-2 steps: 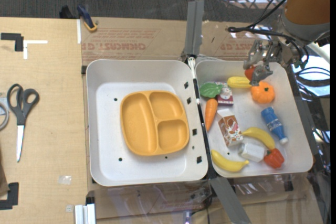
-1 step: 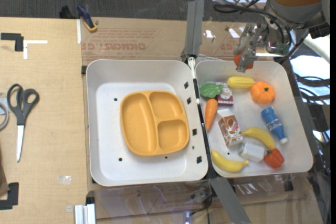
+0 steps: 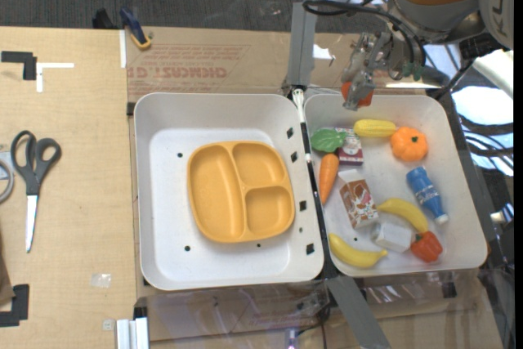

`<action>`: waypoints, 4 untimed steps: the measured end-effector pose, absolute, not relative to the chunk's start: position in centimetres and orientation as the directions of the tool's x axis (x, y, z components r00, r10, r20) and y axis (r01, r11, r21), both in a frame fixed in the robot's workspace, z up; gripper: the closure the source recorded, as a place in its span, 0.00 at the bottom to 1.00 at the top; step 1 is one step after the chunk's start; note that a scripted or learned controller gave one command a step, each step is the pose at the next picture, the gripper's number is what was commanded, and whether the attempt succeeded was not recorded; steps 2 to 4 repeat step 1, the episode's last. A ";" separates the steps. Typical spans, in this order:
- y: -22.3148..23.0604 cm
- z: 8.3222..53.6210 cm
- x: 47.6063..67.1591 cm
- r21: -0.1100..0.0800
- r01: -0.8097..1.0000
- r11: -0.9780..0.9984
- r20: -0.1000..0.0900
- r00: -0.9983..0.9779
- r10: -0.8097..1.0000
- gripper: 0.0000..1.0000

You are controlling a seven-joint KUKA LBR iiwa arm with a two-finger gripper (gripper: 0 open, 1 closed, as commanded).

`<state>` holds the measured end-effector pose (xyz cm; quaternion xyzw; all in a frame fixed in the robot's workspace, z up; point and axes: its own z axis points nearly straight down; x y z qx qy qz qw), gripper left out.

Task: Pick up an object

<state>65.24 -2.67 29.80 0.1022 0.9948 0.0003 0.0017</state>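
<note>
A small red-orange object (image 3: 358,94) sits at the tips of the fingers (image 3: 357,91), lifted above the far rim of the right bin (image 3: 454,135). It seems pinched between them, fingers nearly closed, though the view is too coarse to be sure. Below and nearer lie the toys it likely came from: corn (image 3: 374,128), pumpkin (image 3: 409,144), carrot (image 3: 328,176), bottle (image 3: 427,193), bananas (image 3: 356,250). Left of the fingers, the other bin (image 3: 155,176) holds a yellow tray (image 3: 241,190).

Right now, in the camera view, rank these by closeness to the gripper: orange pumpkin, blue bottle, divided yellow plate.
From the gripper, at the right bin's far edge:
1. Orange pumpkin, right bin, far right.
2. Blue bottle, right bin, right side.
3. Divided yellow plate, left bin.
</note>
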 end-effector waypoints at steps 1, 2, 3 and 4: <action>3.3 25.3 62.1 0.000 0.105 0.994 0.000 -0.994 0.105 1.00; 3.3 25.3 62.1 0.000 0.105 0.994 0.000 -0.994 0.105 1.00; 3.3 25.3 62.1 0.000 0.105 0.994 0.000 -0.994 0.105 1.00; 3.3 25.3 62.1 0.000 0.105 0.994 0.000 -0.994 0.105 1.00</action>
